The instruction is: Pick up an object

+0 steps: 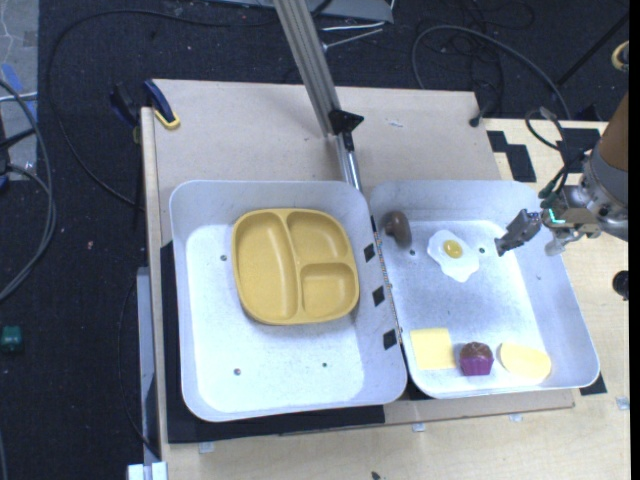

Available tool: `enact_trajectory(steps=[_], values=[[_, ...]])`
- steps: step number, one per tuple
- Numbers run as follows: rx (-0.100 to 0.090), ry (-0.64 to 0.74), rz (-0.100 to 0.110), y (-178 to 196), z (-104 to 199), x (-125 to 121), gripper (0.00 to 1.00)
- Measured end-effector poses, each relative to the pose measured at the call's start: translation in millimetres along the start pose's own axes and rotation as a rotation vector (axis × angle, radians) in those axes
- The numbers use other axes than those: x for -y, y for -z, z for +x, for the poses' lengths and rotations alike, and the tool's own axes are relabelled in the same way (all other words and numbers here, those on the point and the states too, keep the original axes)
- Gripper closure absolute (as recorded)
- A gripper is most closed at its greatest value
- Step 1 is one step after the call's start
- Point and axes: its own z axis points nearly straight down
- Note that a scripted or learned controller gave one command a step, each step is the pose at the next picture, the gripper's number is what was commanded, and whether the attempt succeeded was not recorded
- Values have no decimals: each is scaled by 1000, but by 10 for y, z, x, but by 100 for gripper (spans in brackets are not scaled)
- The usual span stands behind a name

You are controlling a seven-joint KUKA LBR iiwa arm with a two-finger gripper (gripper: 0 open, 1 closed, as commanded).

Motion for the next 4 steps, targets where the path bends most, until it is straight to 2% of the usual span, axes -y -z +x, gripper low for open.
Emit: enact_trajectory(steps=[1, 2, 3, 4], values=[[0, 0, -1, 4, 0, -3, 0], [-1, -2, 3, -431, -21, 30, 0], [-2, -2, 5, -1069, -45, 56, 0], [1, -1, -5, -1561, -46, 41, 0]])
